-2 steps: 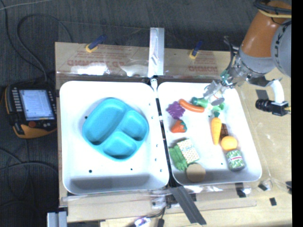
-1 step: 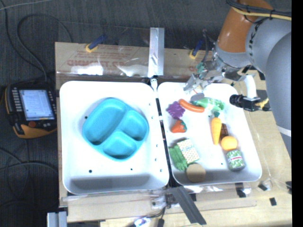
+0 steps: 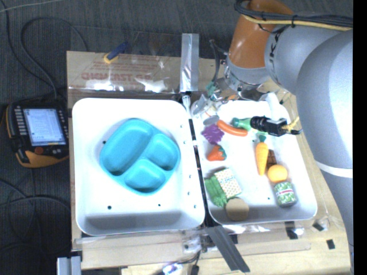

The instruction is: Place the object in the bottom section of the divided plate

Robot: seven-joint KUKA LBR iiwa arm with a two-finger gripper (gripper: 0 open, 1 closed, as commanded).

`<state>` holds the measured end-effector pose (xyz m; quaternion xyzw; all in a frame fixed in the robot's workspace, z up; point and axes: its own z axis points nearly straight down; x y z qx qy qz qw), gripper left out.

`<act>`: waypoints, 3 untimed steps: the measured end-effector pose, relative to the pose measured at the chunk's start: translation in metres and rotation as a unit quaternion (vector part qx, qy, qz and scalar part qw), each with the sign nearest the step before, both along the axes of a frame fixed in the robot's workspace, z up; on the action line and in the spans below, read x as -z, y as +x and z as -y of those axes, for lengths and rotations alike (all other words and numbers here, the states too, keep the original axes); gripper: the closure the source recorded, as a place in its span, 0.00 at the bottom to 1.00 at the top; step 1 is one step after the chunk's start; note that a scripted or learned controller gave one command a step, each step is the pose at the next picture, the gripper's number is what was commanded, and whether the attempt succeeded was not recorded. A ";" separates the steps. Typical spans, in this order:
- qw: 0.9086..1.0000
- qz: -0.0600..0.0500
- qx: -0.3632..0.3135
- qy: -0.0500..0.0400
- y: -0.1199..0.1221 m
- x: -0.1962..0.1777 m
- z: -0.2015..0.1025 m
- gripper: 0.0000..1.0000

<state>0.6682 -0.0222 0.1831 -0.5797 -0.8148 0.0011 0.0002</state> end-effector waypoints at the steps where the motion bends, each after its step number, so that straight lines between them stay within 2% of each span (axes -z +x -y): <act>1: 0.985 0.000 -0.170 0.001 -0.019 -0.012 -0.069 1.00; 2: 0.993 0.002 -0.120 0.001 -0.038 0.055 -0.144 1.00; 3: 0.993 0.000 -0.119 0.001 -0.040 0.058 -0.144 0.00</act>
